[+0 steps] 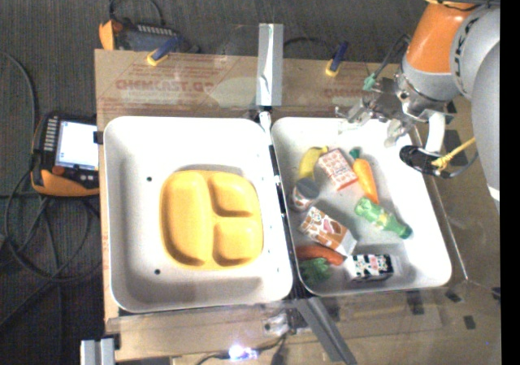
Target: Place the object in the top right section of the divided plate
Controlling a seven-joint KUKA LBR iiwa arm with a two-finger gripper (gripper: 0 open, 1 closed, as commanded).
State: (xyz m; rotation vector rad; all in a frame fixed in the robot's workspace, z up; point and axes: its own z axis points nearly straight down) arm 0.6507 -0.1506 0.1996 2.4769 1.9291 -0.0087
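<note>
Arm above right bin's far edge

Gripper [375, 114] hovers over right bin [439, 229] far rim, fingers' state cannot tell. Yellow divided plate [213, 219] sits in left bin [122, 193]. Carrot [366, 175], banana [312, 161], cartons lie in right bin

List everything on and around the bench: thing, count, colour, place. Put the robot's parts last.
bins: 2, white, side by side on the bench
divided plate: 1, yellow, in the left bin
banana: 1, yellow, top of the right bin
small cartons: 2, red and white, upper middle and centre of the right bin
carrots: 2, orange, one upper right, one at the bottom of the right bin
green bottle: 1, green, right side of the right bin
black and white carton: 1, bottom of the right bin
handheld screen: 1, orange and black, left of the bench
arm: 1, grey and orange, upper right
gripper: 1, above the right bin's top edge
</note>
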